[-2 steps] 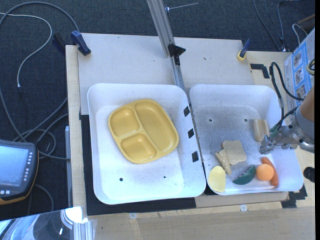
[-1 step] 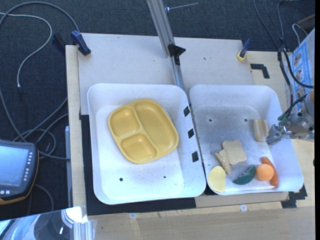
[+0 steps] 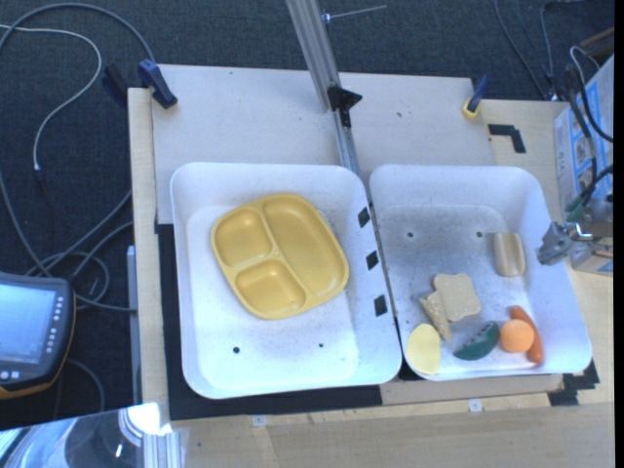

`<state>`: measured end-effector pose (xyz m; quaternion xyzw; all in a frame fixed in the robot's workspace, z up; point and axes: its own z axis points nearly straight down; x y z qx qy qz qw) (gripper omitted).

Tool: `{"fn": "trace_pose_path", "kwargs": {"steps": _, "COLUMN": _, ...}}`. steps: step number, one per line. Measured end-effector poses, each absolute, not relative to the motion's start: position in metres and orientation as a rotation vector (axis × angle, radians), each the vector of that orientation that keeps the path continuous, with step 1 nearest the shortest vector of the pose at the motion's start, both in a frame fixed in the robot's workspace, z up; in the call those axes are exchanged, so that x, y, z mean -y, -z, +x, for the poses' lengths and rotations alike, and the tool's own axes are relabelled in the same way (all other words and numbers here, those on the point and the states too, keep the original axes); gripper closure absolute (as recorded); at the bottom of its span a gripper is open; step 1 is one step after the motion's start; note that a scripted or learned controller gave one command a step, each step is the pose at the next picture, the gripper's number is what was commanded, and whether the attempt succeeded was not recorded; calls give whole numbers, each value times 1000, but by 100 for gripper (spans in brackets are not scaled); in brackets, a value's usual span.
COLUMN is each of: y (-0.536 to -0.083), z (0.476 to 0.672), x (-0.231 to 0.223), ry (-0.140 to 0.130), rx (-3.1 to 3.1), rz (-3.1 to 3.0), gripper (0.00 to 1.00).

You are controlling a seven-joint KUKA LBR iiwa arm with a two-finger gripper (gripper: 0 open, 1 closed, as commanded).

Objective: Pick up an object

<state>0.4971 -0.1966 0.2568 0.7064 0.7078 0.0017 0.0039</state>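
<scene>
1. Gripper [image 3: 558, 243] at the right rim of the right bin [image 3: 458, 188], seen as a small grey metallic form at the frame's right side; whether it is open or closed cannot be told, and nothing is visibly held.
2. Nearest candidate: a tan, bread-like roll [image 3: 507, 253], lying just to the left of the gripper on the bin floor, its long axis running roughly top to bottom in the view.
3. Further objects, clustered toward the bin's lower right: a beige toast-like slice [image 3: 456, 296], a pale yellow disc [image 3: 423, 348], a dark green piece [image 3: 477, 343], an orange ball [image 3: 517, 335] and a red-orange carrot-like stick [image 3: 529, 328] touching the ball.
4. Left bin [image 3: 195, 349], holding a yellow divided plate [image 3: 280, 255], well apart from the gripper.
5. Judgement: no pick is made yet; the roll lies closest, so a short move leftward and down would likely bring the tool over it, closing across its short axis.
</scene>
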Motion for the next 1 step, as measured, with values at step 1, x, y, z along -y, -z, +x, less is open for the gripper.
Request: {"fn": "trace_pose_path", "kwargs": {"steps": 1, "y": -261, "z": 498, "x": 151, "ry": -4, "rx": -2230, "rz": 2215, "gripper": 100}}
